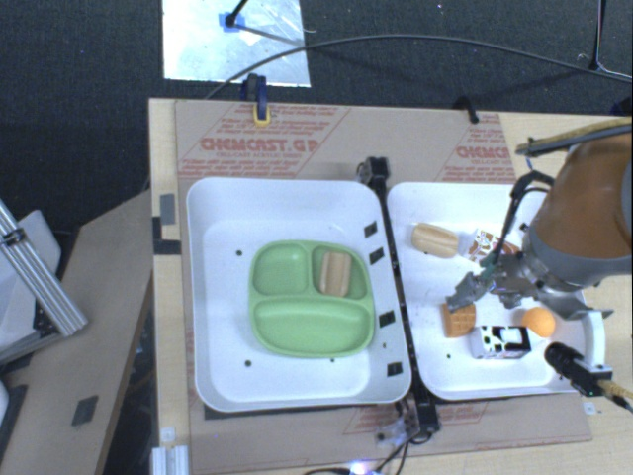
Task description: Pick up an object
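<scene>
We are looking down on a tabletop [297,132] covered with printed cardboard, carrying two white bins side by side. The hand [473,290] is hanging low in the right bin [435,374], and we cannot tell how it stands. Just below it a small orange-brown waffle-like piece [458,320] is lying flat, with no clear long axis. One black-and-white block [502,340] and one orange ball [539,321] are crowding the bin's near right part. One tan roll [434,238] is lying above, long axis left to right. The left bin [213,265] is holding one green divided plate [302,325] with one tan block [335,273], with open white floor around the plate.
</scene>
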`<state>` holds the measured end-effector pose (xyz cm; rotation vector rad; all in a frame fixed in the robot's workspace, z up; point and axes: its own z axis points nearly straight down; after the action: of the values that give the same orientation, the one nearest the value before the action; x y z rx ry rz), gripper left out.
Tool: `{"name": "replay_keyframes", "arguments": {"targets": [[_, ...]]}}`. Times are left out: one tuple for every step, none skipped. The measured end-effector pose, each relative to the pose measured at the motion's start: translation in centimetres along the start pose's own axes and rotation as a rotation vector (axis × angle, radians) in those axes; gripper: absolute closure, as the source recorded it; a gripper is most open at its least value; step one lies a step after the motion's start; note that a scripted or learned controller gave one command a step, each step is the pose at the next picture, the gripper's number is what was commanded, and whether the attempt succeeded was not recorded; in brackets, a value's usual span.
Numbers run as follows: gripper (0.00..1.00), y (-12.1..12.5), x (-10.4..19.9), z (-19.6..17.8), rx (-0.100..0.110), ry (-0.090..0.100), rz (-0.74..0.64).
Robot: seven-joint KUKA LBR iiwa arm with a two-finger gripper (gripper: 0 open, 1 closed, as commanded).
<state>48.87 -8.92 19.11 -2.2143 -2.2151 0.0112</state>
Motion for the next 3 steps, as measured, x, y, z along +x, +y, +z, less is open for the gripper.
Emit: {"name": "replay_keyframes", "arguments": {"targets": [[0.0, 0.3, 0.0, -0.6, -0.012, -0.001, -0.002], [0.0, 1.3, 0.3, 4.2, -0.009, -0.001, -0.001], [0.0, 1.3, 0.3, 8.4, -0.01, 0.0, 0.0]]}}
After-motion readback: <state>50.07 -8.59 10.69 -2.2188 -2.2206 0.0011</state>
